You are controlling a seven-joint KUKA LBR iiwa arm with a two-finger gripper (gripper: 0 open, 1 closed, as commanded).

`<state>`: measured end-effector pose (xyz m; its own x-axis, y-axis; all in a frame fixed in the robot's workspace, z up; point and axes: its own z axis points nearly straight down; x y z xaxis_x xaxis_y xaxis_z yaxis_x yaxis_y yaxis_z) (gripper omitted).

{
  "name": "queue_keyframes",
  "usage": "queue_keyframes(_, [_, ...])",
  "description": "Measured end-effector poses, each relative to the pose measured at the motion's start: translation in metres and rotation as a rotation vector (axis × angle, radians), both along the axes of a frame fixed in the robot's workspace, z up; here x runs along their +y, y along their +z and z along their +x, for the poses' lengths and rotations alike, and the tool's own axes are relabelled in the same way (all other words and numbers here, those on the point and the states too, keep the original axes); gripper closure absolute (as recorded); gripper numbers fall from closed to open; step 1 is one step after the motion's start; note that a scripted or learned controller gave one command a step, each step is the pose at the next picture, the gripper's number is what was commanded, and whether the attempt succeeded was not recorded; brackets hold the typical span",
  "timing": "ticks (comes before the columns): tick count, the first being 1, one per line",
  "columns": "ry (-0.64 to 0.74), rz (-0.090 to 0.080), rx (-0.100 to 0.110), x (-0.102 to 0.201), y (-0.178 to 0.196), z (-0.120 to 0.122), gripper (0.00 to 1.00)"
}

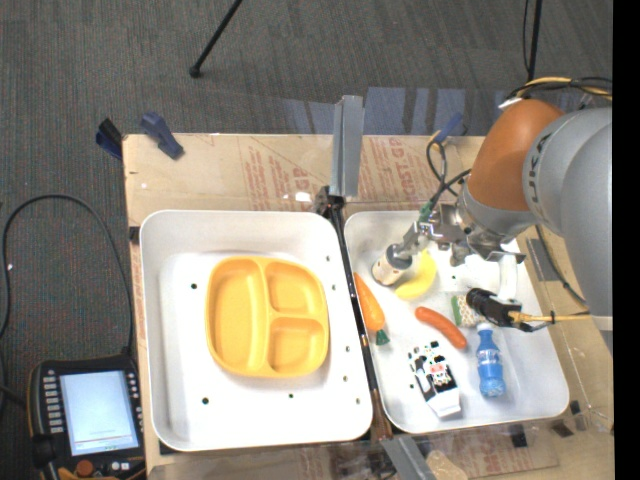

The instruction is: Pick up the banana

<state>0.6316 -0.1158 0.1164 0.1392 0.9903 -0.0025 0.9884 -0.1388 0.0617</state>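
Right of centre in the frame, the grey two-finger gripper (432, 236), its opening impossible to judge, hovers at the curved yellow banana (418, 279), likely light, slightly soft, best gripped across its middle.

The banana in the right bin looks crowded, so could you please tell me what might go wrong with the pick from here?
1. The tool sits over the curved yellow banana, hiding part of it, so I cannot tell whether its grip is centred.
2. A round beige cylinder seems to touch the banana's left end; closing could catch or knock it.
3. The orange carrot and red sausage-shaped toy lie close by, so a dragged banana may shove them.
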Motion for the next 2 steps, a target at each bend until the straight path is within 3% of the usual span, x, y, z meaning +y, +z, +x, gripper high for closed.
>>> queue_keyframes(1, [-0.027, 0.005, 0.006, -0.0160, -0.0003, 0.0142, 0.00])
queue_keyframes(2, [-0.196, 0.013, 0.006, -0.0083, -0.0011, 0.0066, 0.00])
